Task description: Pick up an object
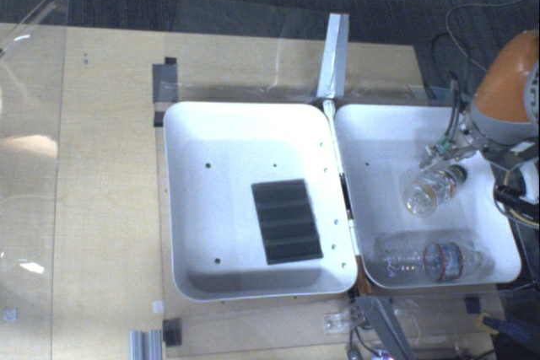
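my jaws (445, 149) are down in the right bin (371, 126) on a clear bottle (432, 190) near the worktop's right edge, can't tell how they're set, and that slick round plastic could easily roll away.

white bins (194, 147), black ribbed block (287, 221)

Arm (515, 93): cut off by right edge; only orange band and wrist visible. Gripper (445, 149): too small and blurred, finger state indiscernible. Clear object (432, 188) beneath it: transparent, outline vague, contact undeterminable. Cables (515, 202): run off-frame.
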